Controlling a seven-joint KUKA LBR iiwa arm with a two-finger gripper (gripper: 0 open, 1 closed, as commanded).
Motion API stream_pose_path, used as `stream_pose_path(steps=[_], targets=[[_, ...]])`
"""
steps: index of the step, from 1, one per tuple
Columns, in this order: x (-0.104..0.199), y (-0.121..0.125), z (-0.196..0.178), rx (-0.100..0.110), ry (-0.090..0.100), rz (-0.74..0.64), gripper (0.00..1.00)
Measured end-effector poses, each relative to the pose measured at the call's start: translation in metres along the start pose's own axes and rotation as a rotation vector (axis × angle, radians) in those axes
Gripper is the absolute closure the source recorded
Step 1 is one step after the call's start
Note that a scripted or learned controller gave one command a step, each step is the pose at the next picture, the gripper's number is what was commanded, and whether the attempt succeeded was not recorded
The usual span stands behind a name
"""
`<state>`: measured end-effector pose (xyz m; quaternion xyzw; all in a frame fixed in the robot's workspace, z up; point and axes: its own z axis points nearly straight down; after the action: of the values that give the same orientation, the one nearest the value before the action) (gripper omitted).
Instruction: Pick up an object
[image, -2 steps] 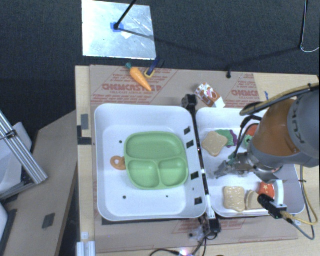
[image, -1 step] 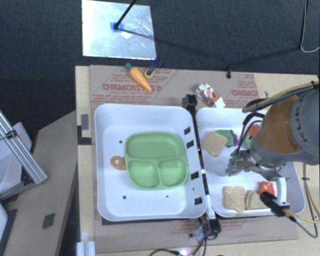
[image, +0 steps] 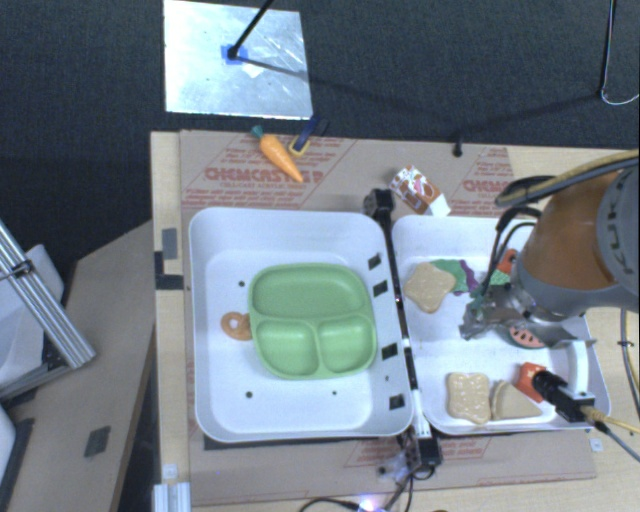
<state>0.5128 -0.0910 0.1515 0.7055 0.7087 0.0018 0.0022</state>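
From my overhead camera, the gripper (image: 478, 322) hangs low in the right bin (image: 440, 232); I cannot tell its state. A bread slice (image: 429, 287) lies just left of it, another bread piece (image: 467, 396) nearer the front.

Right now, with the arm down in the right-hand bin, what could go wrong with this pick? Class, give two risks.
1. The gripper sits low among crowded pieces: a beige slice, something purple and green and an orange piece. It might nudge them or catch two.
2. The toast and neighbouring pieces lie near the right bin's front wall; a grasp there could hit the wall.
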Motion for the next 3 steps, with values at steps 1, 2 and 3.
stream_pose_path(steps=[1,2,3], targets=[[-0.002,0.011,-0.049,-0.001,-0.001,0.0,1.0],[-0.002,0.013,-0.074,0.001,0.0,0.0,1.0],[0.051,0.038,-0.084,0.001,0.002,-0.006,1.0]])
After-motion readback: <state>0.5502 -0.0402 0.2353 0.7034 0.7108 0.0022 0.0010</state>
